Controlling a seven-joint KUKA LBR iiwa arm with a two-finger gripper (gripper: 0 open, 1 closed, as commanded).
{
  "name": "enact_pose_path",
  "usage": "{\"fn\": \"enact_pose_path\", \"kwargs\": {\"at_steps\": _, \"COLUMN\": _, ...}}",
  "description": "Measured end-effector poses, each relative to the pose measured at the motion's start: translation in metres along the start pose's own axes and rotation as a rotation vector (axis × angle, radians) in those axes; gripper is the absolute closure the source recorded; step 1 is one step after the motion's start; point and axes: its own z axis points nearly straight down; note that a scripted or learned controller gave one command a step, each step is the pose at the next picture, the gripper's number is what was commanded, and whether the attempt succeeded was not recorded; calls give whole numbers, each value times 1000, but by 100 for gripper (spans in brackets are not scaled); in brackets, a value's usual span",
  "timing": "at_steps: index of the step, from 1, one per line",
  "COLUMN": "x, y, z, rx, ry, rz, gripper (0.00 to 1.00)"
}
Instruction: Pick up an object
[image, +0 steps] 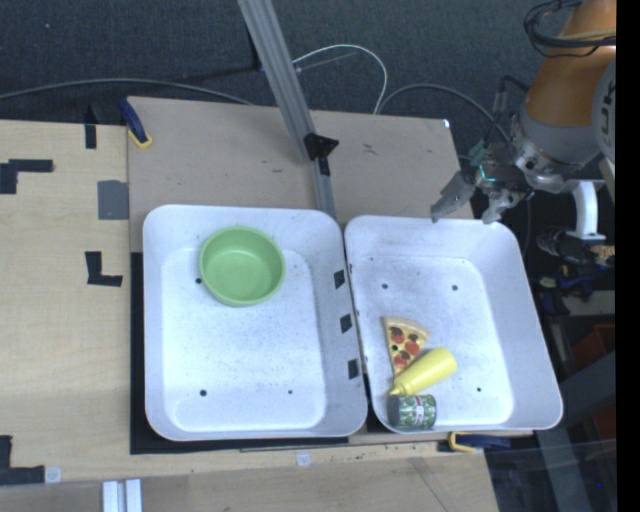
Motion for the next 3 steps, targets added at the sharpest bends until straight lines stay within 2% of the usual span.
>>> {"fn": "enact_pose_path", "kwargs": {"at_steps": 1, "x": 0, "y": 0, "z": 0, "rx": 0, "ry": 0, "rz": 0, "gripper": 0}}
{"fn": "enact_pose_path", "kwargs": {"at_steps": 3, "x": 13, "y": 4, "z": 124, "rx": 7, "ry": 0, "rz": 0, "gripper": 0}}
